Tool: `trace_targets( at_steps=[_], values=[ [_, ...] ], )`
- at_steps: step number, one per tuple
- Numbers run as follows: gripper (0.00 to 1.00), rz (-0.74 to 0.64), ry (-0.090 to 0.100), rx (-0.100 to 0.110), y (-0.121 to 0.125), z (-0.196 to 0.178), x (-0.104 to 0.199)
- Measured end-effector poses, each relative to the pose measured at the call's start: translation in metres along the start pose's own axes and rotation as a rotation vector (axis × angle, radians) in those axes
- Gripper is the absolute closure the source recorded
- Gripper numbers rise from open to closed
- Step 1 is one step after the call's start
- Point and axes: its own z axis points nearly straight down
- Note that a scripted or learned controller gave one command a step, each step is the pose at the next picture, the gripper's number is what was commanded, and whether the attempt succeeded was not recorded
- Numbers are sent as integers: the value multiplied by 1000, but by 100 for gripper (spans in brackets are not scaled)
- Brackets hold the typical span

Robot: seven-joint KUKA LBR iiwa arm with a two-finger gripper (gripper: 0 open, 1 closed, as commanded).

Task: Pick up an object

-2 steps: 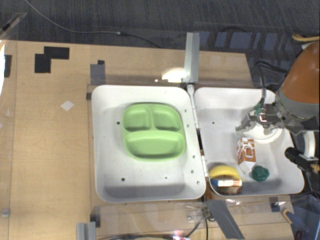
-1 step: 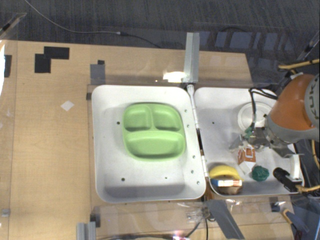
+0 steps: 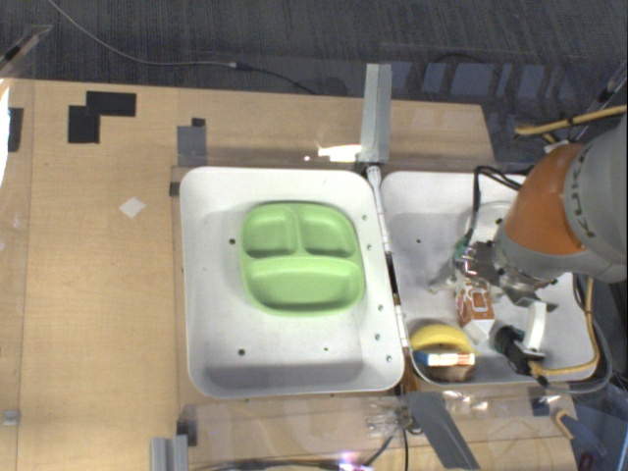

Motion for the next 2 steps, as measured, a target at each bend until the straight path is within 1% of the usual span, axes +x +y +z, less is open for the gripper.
trace_targets(
  at_steps=[1, 2],
  values=[
    [100, 1, -1, -4, 2, -11, -1],
    [100, 4, 1, 10, -7, -181, 55]
  ],
)
